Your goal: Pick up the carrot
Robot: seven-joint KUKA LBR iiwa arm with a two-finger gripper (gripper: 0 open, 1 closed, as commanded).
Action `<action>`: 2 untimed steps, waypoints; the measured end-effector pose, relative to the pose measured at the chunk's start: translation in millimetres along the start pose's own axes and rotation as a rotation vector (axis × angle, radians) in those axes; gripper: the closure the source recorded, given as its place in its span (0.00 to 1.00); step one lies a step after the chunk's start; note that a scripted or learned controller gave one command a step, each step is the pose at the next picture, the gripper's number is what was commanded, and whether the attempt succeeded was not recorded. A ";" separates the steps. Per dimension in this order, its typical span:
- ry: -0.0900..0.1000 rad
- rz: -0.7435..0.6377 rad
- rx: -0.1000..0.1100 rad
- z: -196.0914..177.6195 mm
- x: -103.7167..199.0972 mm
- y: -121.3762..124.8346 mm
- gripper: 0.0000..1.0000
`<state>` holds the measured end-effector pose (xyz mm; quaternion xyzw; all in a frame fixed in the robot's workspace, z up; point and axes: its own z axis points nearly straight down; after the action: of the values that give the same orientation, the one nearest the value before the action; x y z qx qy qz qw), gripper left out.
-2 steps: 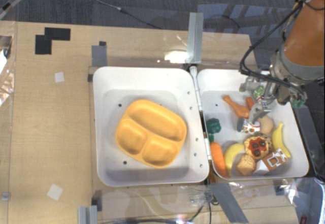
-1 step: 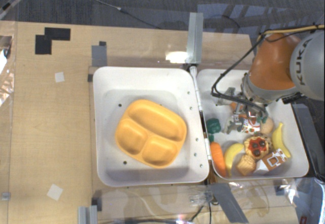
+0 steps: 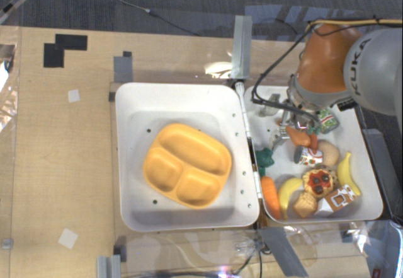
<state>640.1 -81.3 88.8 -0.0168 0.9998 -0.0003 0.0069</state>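
The carrot point(image 3: 270, 193) is orange and lies lengthwise against the left wall of the right bin point(image 3: 371, 204), near its front corner. My gripper point(image 3: 288, 145) hangs over the back middle of that bin, well behind the carrot. Its two grey fingers point(image 3: 278, 139) stand apart, so it is open. A red-orange toy food piece point(image 3: 302, 138) lies just beside and under the fingers, and I cannot tell whether they touch it. The carrot lies free, with a green item point(image 3: 264, 157) right behind it.
The right bin is crowded: a banana point(image 3: 346, 173), a second yellow fruit point(image 3: 288, 190), a pizza slice point(image 3: 318, 181), small cartons point(image 3: 327, 121) and a beige lump point(image 3: 329, 152). The left bin point(image 3: 129, 144) holds a yellow divided tray point(image 3: 187, 164).
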 end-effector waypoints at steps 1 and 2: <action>-0.011 -0.006 0.001 -14.7 -3.7 1.5 1.00; -0.001 0.225 -0.002 -100.7 2.5 62.8 1.00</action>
<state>634.2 -18.5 189.4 0.0953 0.9954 0.0017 0.0074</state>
